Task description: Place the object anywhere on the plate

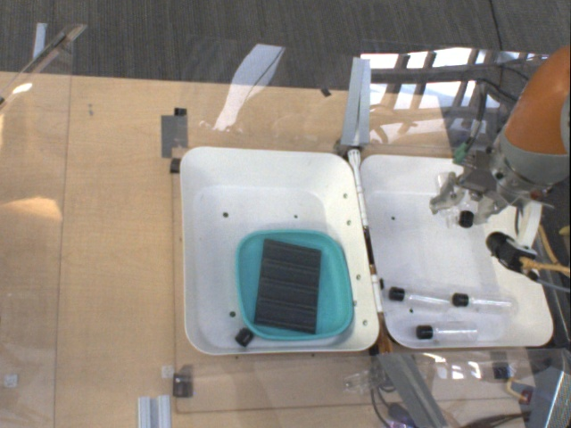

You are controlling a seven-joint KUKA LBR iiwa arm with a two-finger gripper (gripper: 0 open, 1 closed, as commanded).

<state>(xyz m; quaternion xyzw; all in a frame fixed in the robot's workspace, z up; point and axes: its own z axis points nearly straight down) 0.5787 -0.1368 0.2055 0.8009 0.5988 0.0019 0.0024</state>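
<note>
Dark grey carpet is running across the top of the frame, and a light wooden bench [89,266] is filling the rest, carrying two shallow white bins side by side. The left bin [201,239] is sitting at frame centre and is holding a teal plate [337,283] in its lower half. A dark ribbed rectangular pad [288,285] is lying on the plate, slightly tilted. A small black piece [243,336] is lying just beside the plate's lower left corner, on the bin floor.

The right bin [401,248] is holding three clear tubes with black caps near its lower edge: one [415,297] at lower left, one [480,303] just right of it, one [446,333] below them. All three are lying flat on the bin floor, well apart from the plate.

The arm [535,119], grey with an orange band, is reaching in at the upper right of the frame. The tool [459,205] is hanging over the upper right part of the right bin, above the tubes and apart from them. Cannot tell how far open it is; nothing is visible in its grip.
</note>
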